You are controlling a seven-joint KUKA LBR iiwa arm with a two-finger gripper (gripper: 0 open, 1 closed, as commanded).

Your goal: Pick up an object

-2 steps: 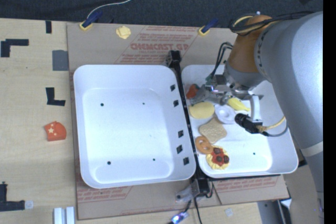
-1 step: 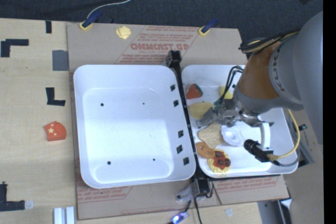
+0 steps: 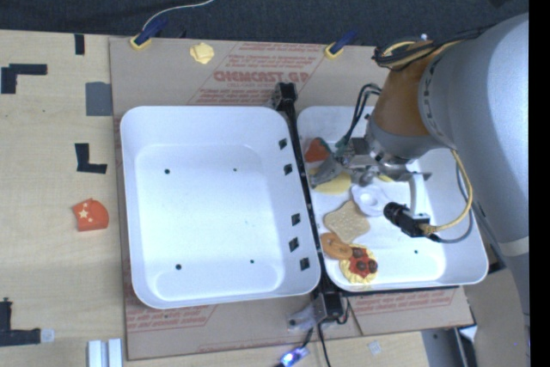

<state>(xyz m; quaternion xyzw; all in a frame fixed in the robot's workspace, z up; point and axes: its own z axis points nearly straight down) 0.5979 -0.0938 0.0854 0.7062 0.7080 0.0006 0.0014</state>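
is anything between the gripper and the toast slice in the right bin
Nothing visible. The gripper hangs just above the toast slice, with open white bin floor between them; the yellow piece lies off to the side.

In the right bin lie a tan bread slice (image 3: 346, 223), a pizza piece (image 3: 359, 266) and a red piece (image 3: 316, 151).

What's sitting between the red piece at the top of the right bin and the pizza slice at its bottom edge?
In the camera view, between the small red piece and the topped pizza slice lie a pale yellow piece, a tan bread slice and an orange-brown piece.

End effector (image 3: 344, 163) low, arm bent
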